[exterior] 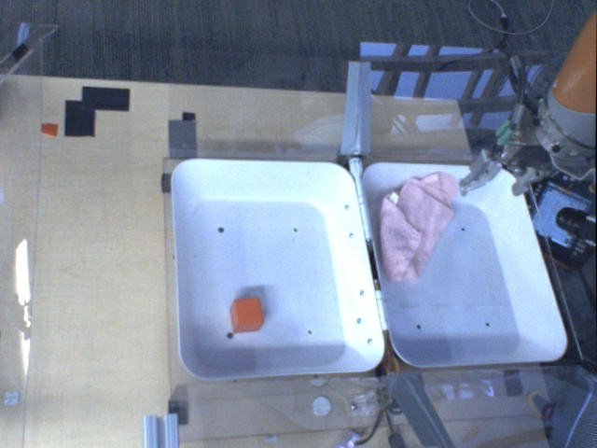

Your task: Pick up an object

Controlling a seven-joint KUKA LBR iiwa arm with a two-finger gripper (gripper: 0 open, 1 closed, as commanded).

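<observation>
A crumpled pink cloth lies in the far left part of the right bin. A small orange block sits in the near part of the left bin. My gripper hangs over the far right part of the right bin, just right of the cloth's top corner. It is open, its two fingers spread apart with nothing between them. One fingertip is close to the cloth's edge; I cannot tell whether it touches.
A metal divider post stands behind the seam between the bins. Black blocks and a small orange marker lie on the wooden bench at far left. Cables and equipment crowd the right side.
</observation>
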